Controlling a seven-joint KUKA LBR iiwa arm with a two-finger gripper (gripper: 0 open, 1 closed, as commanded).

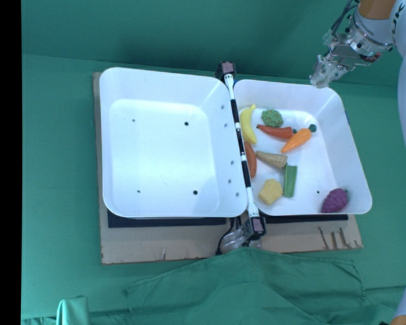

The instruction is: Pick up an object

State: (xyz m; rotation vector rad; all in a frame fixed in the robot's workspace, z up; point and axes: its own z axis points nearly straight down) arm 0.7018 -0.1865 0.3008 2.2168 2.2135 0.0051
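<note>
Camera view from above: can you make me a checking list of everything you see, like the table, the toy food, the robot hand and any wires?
Surface: green cloth over the bench, cardboard sheet under two white bins.
Job's things: right bin holds toy food: banana, broccoli, red chili, carrot, purple grapes, corn piece, green pod.
Clutter: left bin shows dark dots on its floor.
Grippers: gripper hovers above the right bin's far corner, touching no toy.
Cables: thin dark lines run along the wrist.
Surroundings: loose green fabric bunched at the front.
</note>
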